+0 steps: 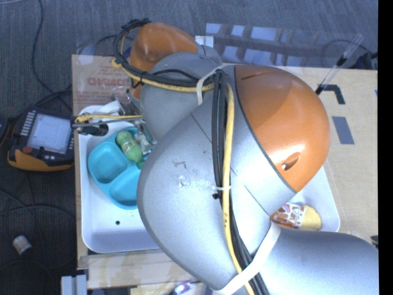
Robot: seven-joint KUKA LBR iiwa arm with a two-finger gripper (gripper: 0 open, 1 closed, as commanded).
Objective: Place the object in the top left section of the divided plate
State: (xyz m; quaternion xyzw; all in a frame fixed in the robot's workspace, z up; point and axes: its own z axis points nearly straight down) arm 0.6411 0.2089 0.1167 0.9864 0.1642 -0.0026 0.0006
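arm point(239, 183): grey and orange bulk covers most of the bench, reaching across toward the left bin.
left bin point(98, 232): white, shallow; holds the plate.
divided plate point(113, 171): blue, part hidden under the arm; two sections show.
right bin point(328, 204): a packaged item point(298, 216), yellow end, red and white wrapper, lies near the arm's edge; its print is too small to read.
cardboard point(98, 78): red lettering behind the bins, too blurred to read.
handheld pendant point(43, 137): on the floor at left, screen lit, nothing legible.
gripper point(132, 128): over the plate's upper edge; can't tell how its tool end is set.
object point(129, 145): green, rounded, just below the gripper at the plate's upper part; held or resting, can't tell.
step (judged): placing stage, object at or over the plate.
next move (judged): confirm it sits in the top left section, then let go and lift straight up.
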